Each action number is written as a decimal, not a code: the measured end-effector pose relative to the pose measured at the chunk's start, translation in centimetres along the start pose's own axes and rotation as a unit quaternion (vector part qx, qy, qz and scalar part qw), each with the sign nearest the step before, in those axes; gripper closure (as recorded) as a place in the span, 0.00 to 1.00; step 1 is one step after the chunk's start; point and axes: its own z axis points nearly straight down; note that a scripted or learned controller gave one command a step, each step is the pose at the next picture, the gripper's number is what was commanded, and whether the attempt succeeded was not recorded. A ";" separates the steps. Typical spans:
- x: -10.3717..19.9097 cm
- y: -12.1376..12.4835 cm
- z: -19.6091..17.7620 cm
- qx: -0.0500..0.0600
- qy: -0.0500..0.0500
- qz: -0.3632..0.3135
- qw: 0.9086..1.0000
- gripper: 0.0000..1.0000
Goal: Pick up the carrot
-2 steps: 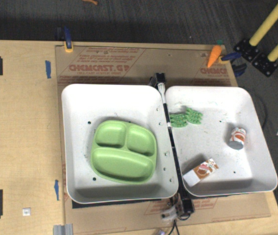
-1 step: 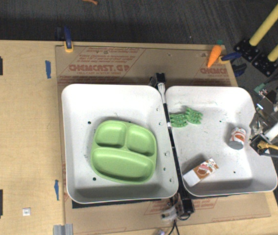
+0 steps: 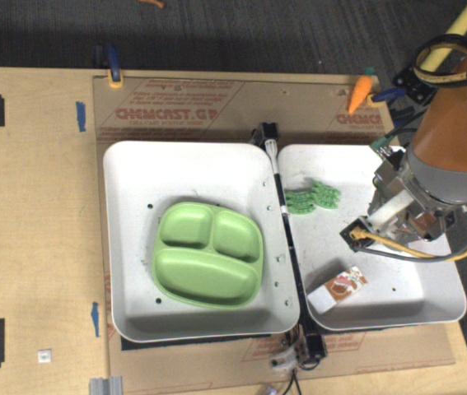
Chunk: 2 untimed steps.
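Orange with a green tuft, the carrot (image 3: 360,94) lies outside both bins on the brown board (image 3: 175,113), just beyond the far rim of the right bin (image 3: 332,164), near that bin's far right corner. The gripper (image 3: 414,220) hangs over the right side of the right bin, well apart from the carrot; whether it is open or closed cannot be told, and nothing is seen held in it. In that bin a leafy green piece (image 3: 311,197) sits near the wall shared with the left bin (image 3: 134,179), and a small packet (image 3: 338,290) lies near the front rim, leaving bare floor between them. A green divided plate (image 3: 209,254) takes up the middle of the left bin.
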 end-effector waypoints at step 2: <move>1.0 -2.4 1.5 0.000 0.000 0.005 1.000 0.00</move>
